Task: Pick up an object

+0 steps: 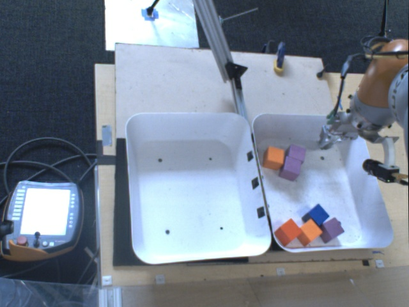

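The bench (192, 75) is the largest thing here, a pale board on dark carpet, and everything else is placed against the right bin (377, 216) as landmark. To the left of the right bin, touching it along a shared wall, sits the left bin (192, 133), shallow and white like its neighbour. Well to the left of the right bin, off the bench and on the floor, lies a teach pendant (41, 219) with a bright screen and a looped black cable. Behind the right bin a slanted metal pole (214, 31) runs up toward the top of the view.

The arm (383, 82), grey with an orange band, reaches in over the right bin's far right corner. Its gripper (329, 136) hangs over the far end of the right bin, just inside the back wall. Whether it is spread or closed cannot be told from this angle, and no block shows in it.

Inside the right bin, toward its far left part, an orange block (274, 157) touches a purple block pair (293, 162). Near the right bin's front wall lies a cluster: an orange block pair (298, 231), a blue block (316, 213) just behind it, and a small purple block (332, 229) at the cluster's right, all pressed together. The gripper is nearer the far group, apart from it.
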